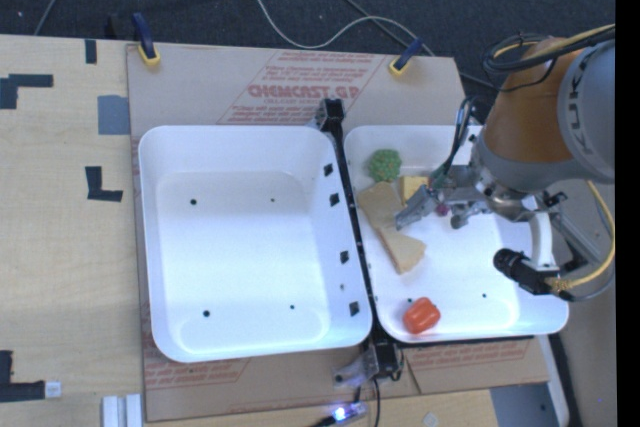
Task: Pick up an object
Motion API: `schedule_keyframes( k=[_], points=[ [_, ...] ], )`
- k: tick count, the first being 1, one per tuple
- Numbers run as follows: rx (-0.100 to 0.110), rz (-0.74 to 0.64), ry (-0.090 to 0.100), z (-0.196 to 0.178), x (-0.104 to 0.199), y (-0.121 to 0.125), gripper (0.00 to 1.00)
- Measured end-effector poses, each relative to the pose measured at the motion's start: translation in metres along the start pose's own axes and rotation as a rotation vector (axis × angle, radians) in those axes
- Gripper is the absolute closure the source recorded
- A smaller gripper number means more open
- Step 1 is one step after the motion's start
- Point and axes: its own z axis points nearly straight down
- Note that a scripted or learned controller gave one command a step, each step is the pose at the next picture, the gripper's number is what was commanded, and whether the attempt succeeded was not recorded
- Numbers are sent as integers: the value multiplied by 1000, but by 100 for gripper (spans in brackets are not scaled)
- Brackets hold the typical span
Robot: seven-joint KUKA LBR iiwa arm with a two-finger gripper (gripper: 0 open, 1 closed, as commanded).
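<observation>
The pick looks barely begun: nothing sits between the fingers, and every object lies on the floor of the right bin (520, 315). The gripper (412, 212) is low over that bin's left half, its two fingers slightly apart, pointing toward the divider and closing on nothing. Just below their tips lies a tan wedge (392, 231), like a piece of cheese or bread, running from near the divider toward the bin's middle. A green broccoli-like piece (384, 164) rests near the bin's far left corner, with a small yellow block (413, 187) just beside it, close to the fingers. An orange-red pepper-like toy (421, 315) sits near the bin's near edge, well apart from the gripper. What is left, I judge, is the whole grasp and lift, the wedge being the likeliest target.

The cardboard sheet (300, 85) under the bins bears red printing that reads roughly "CHEMCAST GP"; the smaller lines are illegible. Partial letters "KU" show on the arm (560, 115).
</observation>
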Motion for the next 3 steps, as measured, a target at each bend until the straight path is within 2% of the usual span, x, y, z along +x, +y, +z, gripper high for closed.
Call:
schedule_keyframes(
  k=[1,2,3],
  points=[
    [7,1,1,78,3,10,0],
    [4,-1,1,66,3,11,100],
    [4,0,1,66,3,10,0]
  ],
)
